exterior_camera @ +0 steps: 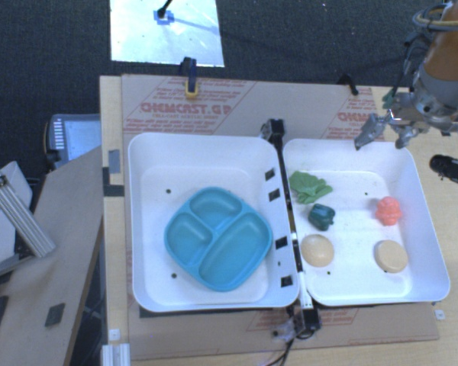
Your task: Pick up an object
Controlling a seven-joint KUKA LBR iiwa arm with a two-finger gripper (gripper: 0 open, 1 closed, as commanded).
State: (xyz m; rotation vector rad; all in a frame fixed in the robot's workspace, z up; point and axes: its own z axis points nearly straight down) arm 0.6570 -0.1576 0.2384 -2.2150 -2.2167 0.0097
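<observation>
1. End effector (385, 132) hangs at the upper right of the frame, over the far rim of the right bin (424, 204); its two fingers are spread apart with nothing between them

2. Candidates all lie in the right bin: a green leafy piece (308, 185) at its upper left, a dark green pepper-like piece (321, 216) just below it, a tan round (317, 250) at lower left, a second tan round (391, 255) at lower right, a pink lump (388, 210) above that one

3. Left bin (149, 227) carries a blue divided plate (217, 237), well apart from the arm

4. Risks, as judged: a straight drop from here meets the bin rim, not an object; the leafy and pepper pieces sit near each other and close to the centre divider, so a finger could strike the wall or nudge the neighbour; the tan rounds look smooth and domed, likely to squirt out of a pinch

5. Orientation: leafy piece runs long axis upper left to lower right; pepper piece slightly longer the same way; both rounds and the pink lump show no clear long axis, so approach angle matters little
</observation>
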